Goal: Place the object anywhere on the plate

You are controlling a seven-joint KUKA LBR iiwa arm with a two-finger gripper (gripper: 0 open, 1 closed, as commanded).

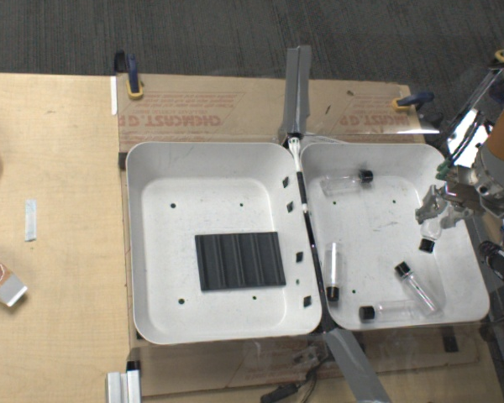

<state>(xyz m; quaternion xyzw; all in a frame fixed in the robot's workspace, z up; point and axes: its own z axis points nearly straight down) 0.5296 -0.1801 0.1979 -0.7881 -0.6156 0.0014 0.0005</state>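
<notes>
A dark grey carpeted floor runs along the top, and below it the light wooden counter [59,141] carries a sheet of brown cardboard [260,107] held by two blue-and-orange clamps [130,74]. Red print on the cardboard is upside down and mirrored from here; it cannot be read with any certainty. Two shallow white bins sit side by side on it. The left bin [151,175] holds a dark ribbed rectangular plate [239,260], lying flat near its middle. The right bin [386,217] holds several clear vials with black caps: one near the top [350,180], one along the left wall [331,271], one at the bottom edge [386,311], and one tilted at the lower right [413,284].

The hand [437,212] hangs over the right bin's right side, and whether its fingers are parted cannot be told. A small black-capped vial [428,243] lies or hangs just below it; whether the hand grips it cannot be told. The plate is well apart, across the divider.
</notes>
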